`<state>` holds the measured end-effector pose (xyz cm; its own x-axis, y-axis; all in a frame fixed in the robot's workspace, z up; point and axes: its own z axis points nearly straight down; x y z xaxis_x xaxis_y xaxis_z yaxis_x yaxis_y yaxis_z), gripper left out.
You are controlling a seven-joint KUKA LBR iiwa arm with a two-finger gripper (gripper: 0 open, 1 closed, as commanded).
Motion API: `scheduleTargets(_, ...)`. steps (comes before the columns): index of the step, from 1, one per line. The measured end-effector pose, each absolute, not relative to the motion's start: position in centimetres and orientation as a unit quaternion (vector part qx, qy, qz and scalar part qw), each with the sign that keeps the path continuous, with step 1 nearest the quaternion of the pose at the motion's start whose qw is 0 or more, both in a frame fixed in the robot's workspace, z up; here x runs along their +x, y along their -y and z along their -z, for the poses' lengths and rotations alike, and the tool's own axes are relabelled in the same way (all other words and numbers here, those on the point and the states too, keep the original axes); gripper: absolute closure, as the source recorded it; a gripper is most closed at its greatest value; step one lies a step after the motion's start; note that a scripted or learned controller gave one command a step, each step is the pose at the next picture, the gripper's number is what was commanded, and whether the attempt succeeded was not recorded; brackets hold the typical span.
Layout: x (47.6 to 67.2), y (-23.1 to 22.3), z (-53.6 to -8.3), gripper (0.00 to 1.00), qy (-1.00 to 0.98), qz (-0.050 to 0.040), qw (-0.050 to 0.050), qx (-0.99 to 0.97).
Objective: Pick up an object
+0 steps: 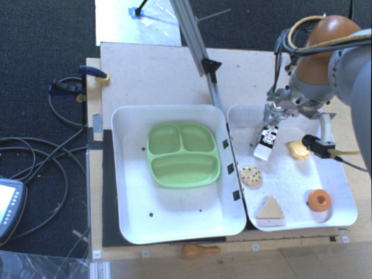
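**One small carton sitting under the gripper**

One small white carton (266, 143) with a dark printed label is lying tilted in the right bin (347, 211), close to its left wall and toward the far edge. The gripper (272, 120) is hanging right above the carton's upper end; whether its fingers are spread or closed on the carton cannot be told from this angle. A yellow piece (299, 150) is resting near the bin's middle, a speckled cookie (251, 176) is lying by the left wall, a tan wedge (271, 208) is sitting at the near edge, and an orange ring (319, 200) is lying toward the near right corner. A green divided plate (182, 156) is lying in the left bin (131, 214).
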<state>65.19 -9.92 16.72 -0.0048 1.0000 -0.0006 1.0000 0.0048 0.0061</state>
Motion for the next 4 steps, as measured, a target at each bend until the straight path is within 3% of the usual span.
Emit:
scheduleTargets(2,65.8,9.6,-26.7,1.00,-0.710,-0.0026,0.003,0.704)
scheduleTargets(4,59.3,-0.2,-25.5,1.00,-0.711,0.0000,-0.002,0.703)
